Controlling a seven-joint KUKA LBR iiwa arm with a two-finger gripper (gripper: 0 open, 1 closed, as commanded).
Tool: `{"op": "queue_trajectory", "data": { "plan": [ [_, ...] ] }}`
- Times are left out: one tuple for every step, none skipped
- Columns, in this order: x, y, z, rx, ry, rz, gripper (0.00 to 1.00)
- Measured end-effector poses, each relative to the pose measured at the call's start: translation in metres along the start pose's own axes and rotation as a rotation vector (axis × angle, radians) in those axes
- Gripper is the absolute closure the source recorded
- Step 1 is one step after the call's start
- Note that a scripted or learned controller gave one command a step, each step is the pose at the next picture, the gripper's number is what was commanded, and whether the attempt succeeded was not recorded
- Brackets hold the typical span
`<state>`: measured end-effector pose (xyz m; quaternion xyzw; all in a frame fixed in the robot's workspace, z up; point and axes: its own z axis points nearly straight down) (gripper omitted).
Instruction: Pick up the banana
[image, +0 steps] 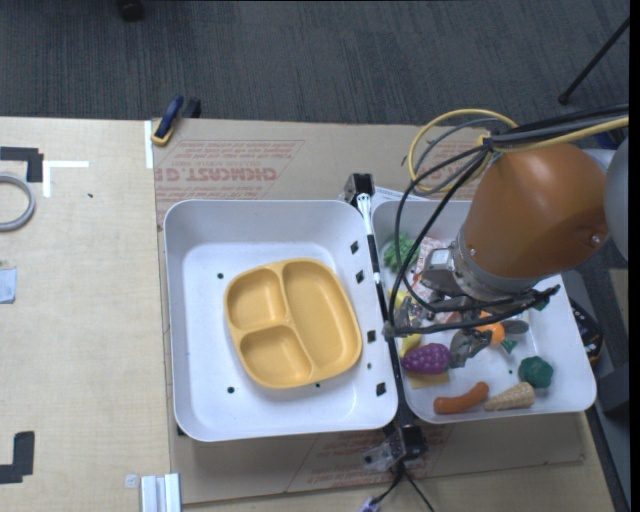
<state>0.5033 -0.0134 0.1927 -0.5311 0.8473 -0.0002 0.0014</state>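
Camera view: arm low over the crowded right bin.
Jaws sat hidden under the orange wrist, so I could not tell their state. A yellow sliver at, by the bin's left wall, was probably the banana; its long axis and heading were unreadable. Risk: the purple grapes, sausage and 1 cone crowded close, so a wrong pick seemed likely.

Glossy yellow plastic tray; matt cardboard bench.
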Motion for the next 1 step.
{"op": "queue_trajectory", "data": {
  "plan": [
    [-0.0225, 0.0166, 0.0000, 0.001, -0.002, -0.357, 0.00]
  ]
}}
